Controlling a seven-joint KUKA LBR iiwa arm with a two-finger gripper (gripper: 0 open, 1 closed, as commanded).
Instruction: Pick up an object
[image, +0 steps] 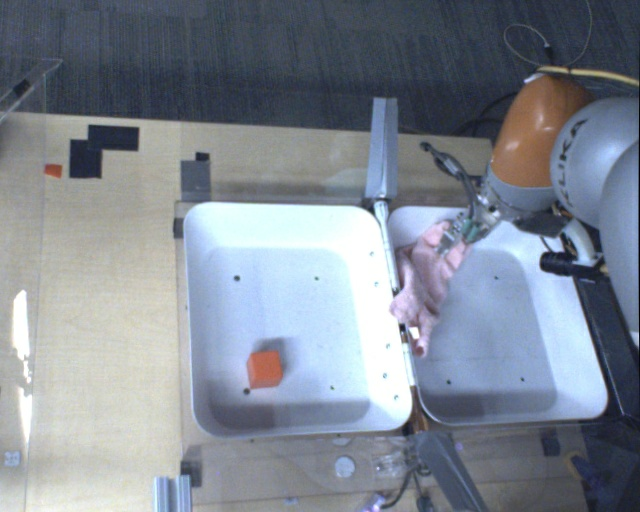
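— Pincer (466, 229) first: where is it?

— At the upper left of the right bin (520, 400), with the top of a pink cloth (425, 280) pinched between its tips, as far as I read it. From there the cloth hangs down and left along the divider, apart from the orange block (265, 369) lying in the left bin (290, 225).

— How do I finish the pick well?

— I judge a slow, straight lift is best, so the trailing folds clear the bin wall without snagging or slipping free.

— Arm pose?

— Arm (590, 170) reaches in from my right, orange band (535, 130) above the wrist, wrist angled down and left toward the cloth.
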